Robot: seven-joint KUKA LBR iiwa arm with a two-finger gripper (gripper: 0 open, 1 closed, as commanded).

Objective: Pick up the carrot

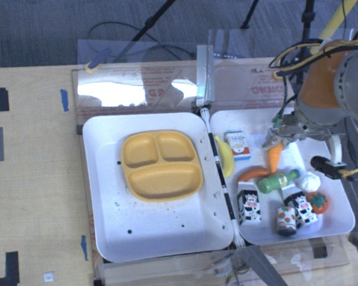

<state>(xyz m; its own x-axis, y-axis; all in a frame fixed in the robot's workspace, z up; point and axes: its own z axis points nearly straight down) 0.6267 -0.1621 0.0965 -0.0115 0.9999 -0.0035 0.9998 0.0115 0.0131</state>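
Note:
The carrot [274, 157] is a short orange cone in the upper middle of the right bin [341, 220], standing tilted with its thick end up. My gripper [279, 137] comes down from the right onto that upper end. Its fingers appear shut on the carrot's top, and the tip points down toward the green bottle [278, 180]. The grey arm with its orange band [318, 88] rises behind the gripper at the upper right.
In the right bin lie a banana [226, 156], a small carton [237, 145], an orange piece [250, 173] beside the bottle, two cow-patterned cartons [249, 206] [305, 211], a can [285, 221] and a red fruit [319, 203]. A yellow divided plate [162, 164] sits in the left bin [111, 222].

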